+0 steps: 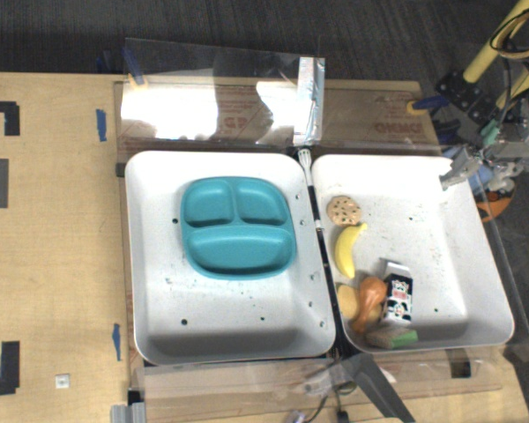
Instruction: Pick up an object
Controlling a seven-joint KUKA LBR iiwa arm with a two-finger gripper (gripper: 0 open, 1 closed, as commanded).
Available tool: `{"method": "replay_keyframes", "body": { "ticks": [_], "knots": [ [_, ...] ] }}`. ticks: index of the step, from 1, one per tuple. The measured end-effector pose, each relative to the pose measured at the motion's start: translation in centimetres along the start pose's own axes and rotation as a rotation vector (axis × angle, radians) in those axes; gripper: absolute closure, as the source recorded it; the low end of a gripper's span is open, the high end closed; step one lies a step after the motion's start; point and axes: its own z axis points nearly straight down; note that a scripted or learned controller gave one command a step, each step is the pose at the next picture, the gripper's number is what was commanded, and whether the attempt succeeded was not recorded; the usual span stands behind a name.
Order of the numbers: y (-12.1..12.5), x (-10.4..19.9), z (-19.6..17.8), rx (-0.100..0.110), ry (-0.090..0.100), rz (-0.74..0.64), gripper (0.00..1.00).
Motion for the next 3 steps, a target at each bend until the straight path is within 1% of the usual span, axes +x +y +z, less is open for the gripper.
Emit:
{"method": "replay_keyframes", "body": {
  "ticks": [1,2,3],
  "knots": [
    [-3.5,7.1,13.2,0.007,0.002,-0.090,0.00],
    [-11.7,7.7,16.6,0.004,0.001,-0.152,0.00],
    [-11.5,7.8,15.4,-0.004,0.000,-0.152,1.00]
  ]
}}
